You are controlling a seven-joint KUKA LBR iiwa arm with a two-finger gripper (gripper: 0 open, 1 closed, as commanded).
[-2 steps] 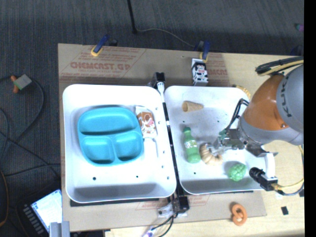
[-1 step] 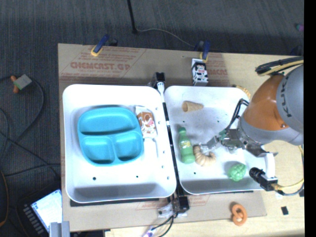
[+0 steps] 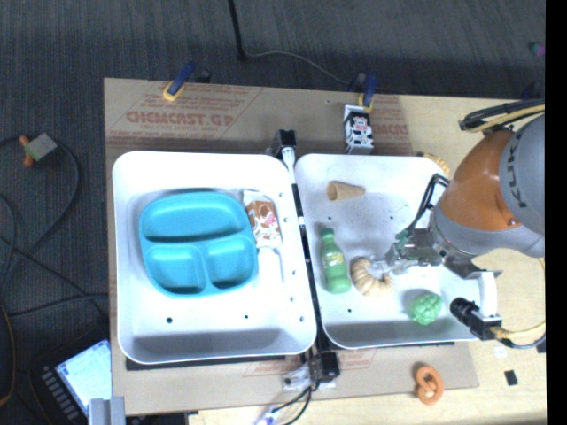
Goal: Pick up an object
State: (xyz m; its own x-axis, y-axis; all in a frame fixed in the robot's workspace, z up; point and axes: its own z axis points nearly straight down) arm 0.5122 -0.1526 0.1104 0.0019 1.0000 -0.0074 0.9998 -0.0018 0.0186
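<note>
Claw (image 3: pixel 387 266) sitting in right bin (image 3: pixel 390 171), touching croissant (image 3: pixel 368 275); can't tell grip state. Green bottle (image 3: pixel 334 260) crowding just left, green ball (image 3: pixel 424 307) nearby, cone (image 3: pixel 345 189) well apart. Blue tray (image 3: pixel 197 241) lying in left bin (image 3: pixel 133 202).

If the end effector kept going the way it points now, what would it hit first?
Probably the tan pastry-like toy: the end effector points left and slightly down in the right bin, with that toy directly ahead. The green bottle lies beyond. Height is unclear.

A pretzel (image 3: pixel 429 382) (orange) lies on the bench (image 3: pixel 381 388) beside the bins.
</note>
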